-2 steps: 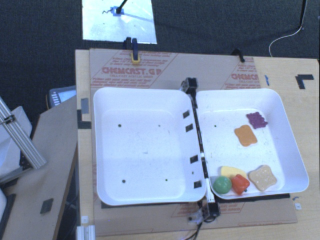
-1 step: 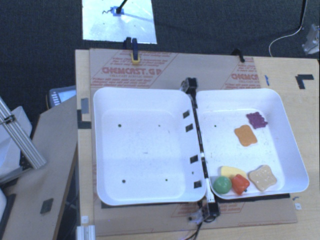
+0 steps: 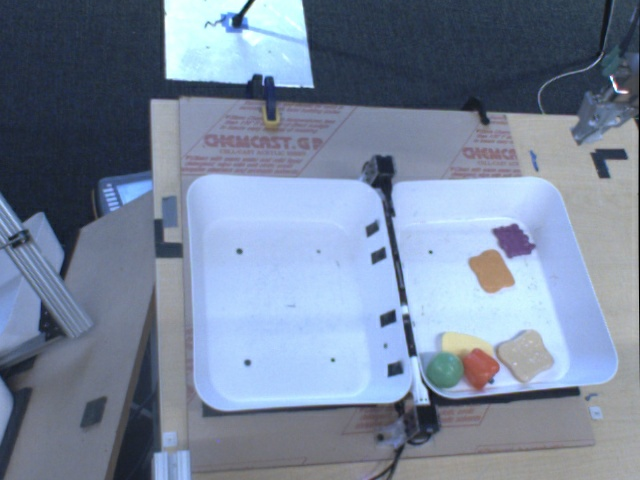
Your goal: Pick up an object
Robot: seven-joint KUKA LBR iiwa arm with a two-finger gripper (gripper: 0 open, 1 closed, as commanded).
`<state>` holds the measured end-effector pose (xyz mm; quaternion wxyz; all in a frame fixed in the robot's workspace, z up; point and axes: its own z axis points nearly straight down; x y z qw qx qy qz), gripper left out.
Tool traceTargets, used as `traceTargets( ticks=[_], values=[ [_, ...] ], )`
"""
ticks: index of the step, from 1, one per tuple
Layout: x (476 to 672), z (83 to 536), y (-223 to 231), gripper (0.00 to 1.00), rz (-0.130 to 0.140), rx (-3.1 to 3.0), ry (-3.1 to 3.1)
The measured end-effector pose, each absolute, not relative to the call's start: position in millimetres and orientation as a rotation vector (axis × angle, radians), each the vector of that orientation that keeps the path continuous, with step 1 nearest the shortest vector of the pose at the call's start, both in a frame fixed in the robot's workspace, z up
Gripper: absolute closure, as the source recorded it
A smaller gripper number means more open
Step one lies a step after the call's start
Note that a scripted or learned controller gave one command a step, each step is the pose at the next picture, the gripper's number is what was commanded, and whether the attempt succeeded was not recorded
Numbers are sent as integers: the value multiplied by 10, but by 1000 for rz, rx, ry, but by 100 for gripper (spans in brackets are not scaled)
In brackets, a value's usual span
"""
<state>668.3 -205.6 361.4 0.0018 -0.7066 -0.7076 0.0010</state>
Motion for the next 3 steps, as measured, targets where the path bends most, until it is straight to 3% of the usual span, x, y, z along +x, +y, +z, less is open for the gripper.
traceTargets(
  ticks=[1, 2, 3],
  values=[
    [6685, 5308, -1813, 100, -18, -2227, -2244],
    [6680, 4201, -2075, 100, 5, -2219, -2218],
    [6687, 5191, -1900, 100, -8, -2222, -2234]
  ],
)
